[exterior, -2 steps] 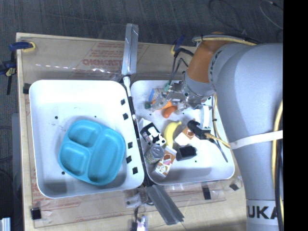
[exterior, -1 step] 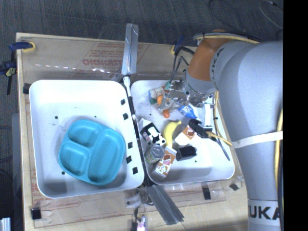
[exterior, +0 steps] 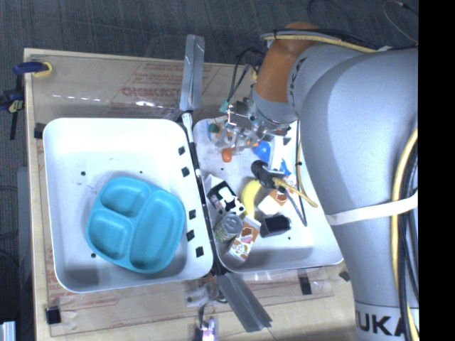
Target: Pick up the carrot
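Over the right bin's [exterior: 313,251] far-left corner hangs the gripper [exterior: 231,135], just beside the carrot [exterior: 227,155]; whether it is apart or together I cannot tell. Clutter crowds nearby.

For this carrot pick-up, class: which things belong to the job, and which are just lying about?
Job: the small orange carrot in the right bin; the gripper above it.

Lying about: blue tray, yellow fruit, can, black-and-white toy.

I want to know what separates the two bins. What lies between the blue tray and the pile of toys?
In the camera view, the bins' adjoining white walls, dotted with black clips, run between the blue tray and the toy pile.
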`<act>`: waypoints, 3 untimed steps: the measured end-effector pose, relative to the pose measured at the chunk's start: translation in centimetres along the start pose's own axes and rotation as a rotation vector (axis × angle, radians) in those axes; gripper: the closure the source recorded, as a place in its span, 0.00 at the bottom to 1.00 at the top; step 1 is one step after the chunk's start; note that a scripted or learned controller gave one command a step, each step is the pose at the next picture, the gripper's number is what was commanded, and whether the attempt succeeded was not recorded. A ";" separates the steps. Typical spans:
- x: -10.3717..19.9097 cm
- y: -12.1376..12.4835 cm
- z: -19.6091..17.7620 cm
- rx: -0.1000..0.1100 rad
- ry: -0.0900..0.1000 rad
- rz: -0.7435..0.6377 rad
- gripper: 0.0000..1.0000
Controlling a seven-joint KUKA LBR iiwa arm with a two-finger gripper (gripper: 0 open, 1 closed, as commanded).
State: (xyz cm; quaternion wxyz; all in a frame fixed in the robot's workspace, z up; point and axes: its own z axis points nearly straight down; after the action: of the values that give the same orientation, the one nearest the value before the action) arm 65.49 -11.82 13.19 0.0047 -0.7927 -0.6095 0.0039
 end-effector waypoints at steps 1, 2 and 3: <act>2.4 -0.8 4.3 0.006 -0.004 0.037 1.00; 8.4 -3.8 -6.0 -0.008 0.001 0.038 1.00; 8.4 -3.8 -6.0 -0.007 0.001 0.037 0.00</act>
State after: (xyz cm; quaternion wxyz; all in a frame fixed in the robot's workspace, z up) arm 64.06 -2.75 19.20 0.0020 -0.8039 -0.5948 0.0016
